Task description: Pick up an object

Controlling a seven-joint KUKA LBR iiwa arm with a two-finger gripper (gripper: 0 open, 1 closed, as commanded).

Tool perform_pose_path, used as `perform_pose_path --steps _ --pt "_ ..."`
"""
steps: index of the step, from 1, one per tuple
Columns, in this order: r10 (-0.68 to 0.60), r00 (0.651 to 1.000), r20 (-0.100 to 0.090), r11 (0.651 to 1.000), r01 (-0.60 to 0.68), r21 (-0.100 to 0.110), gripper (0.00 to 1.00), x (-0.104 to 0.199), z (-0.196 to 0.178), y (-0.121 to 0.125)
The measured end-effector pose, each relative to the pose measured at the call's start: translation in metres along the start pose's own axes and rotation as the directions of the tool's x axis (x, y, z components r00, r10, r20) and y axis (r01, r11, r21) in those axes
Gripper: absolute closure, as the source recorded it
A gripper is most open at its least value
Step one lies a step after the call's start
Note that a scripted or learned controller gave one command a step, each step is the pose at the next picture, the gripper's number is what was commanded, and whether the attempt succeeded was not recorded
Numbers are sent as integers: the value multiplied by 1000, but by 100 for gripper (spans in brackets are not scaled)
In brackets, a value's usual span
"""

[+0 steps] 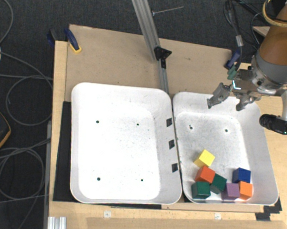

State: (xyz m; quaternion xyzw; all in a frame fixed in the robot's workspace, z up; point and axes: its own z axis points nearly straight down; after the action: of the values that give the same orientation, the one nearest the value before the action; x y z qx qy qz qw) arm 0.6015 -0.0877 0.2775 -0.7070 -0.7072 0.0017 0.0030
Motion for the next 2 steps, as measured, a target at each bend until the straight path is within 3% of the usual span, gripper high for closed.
perform_pose_path --steps 1,2 --pt "0 1000 1 1000 0 -6 0 0 -3 1" --pt "1 1000 1 1000 -1 2 0 -4 59 -3"
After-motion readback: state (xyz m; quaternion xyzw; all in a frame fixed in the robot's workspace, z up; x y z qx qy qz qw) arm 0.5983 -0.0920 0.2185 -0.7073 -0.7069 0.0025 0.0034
